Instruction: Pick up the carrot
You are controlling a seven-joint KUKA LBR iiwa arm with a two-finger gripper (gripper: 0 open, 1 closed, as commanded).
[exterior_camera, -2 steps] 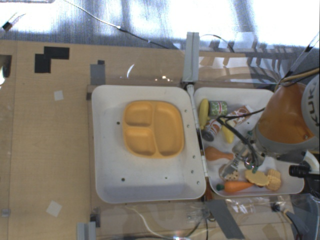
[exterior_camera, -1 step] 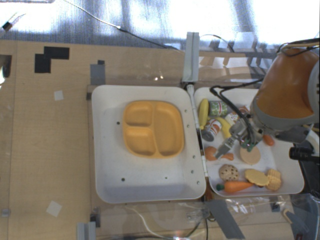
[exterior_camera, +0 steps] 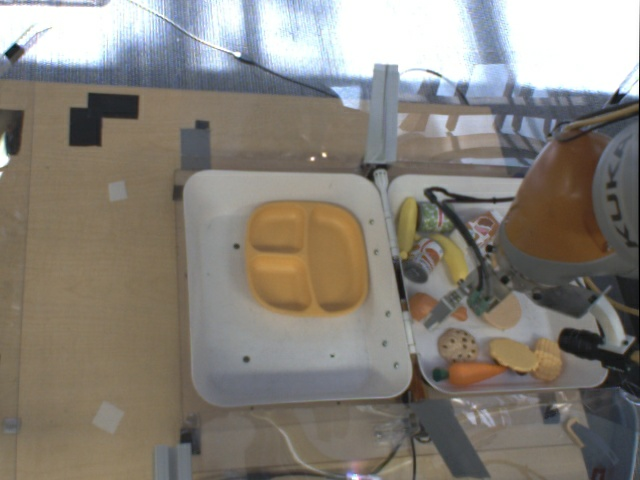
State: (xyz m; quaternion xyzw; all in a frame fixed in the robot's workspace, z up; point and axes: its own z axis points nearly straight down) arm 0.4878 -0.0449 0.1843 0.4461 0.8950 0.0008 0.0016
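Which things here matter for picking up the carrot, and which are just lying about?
Belong to the job:
carrot, at the near edge of the right bin
hand, above that bin

Just lying about:
yellow divided plate in the left bin
two bananas
small can
cookie

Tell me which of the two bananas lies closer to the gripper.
The smaller banana, angled just left of the gripper. The other banana lies upright along the right bin's left wall, farther off.

Bench: I see pale wood (exterior_camera: 90, 298), black patches (exterior_camera: 100, 116) at 10 o'clock.
Light: bright glare (exterior_camera: 330, 13) at 12 o'clock.
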